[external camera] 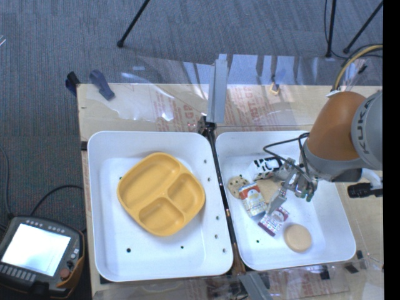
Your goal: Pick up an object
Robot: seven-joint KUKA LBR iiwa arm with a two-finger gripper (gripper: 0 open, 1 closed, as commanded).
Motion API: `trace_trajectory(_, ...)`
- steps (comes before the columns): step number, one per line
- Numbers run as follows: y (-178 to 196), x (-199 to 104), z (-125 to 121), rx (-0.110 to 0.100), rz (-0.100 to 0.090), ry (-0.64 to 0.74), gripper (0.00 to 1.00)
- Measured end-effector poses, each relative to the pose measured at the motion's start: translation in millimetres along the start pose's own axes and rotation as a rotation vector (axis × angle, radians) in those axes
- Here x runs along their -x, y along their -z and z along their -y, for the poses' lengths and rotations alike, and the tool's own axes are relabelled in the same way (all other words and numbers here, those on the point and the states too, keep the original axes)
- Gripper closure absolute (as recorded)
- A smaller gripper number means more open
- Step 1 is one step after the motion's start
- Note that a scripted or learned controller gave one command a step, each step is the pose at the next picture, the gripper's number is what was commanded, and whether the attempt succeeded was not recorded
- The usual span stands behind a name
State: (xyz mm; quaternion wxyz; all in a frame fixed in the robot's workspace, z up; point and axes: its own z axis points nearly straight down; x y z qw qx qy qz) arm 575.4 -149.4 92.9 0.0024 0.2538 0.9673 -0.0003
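Low over the middle of the right bin (pixel 325 245), the gripper (pixel 279 200) grips nothing visible, hanging above a maroon packet (pixel 274 221) beside a small carton (pixel 253 200); crowding could let it nudge both and catch neither.

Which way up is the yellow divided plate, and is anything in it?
Right side up and empty. The yellow divided plate lies flat in the left bin, its three compartments facing the camera, with bare yellow floor showing in each.
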Motion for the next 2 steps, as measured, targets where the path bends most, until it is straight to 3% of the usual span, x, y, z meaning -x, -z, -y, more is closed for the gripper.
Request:
trace_trajectory(1, 9, -1, -4, 0.001, -0.004, 0.009, 1.00)
trace_trajectory(2, 97, -35, -74, 0.004, 0.000, -0.032, 1.00)
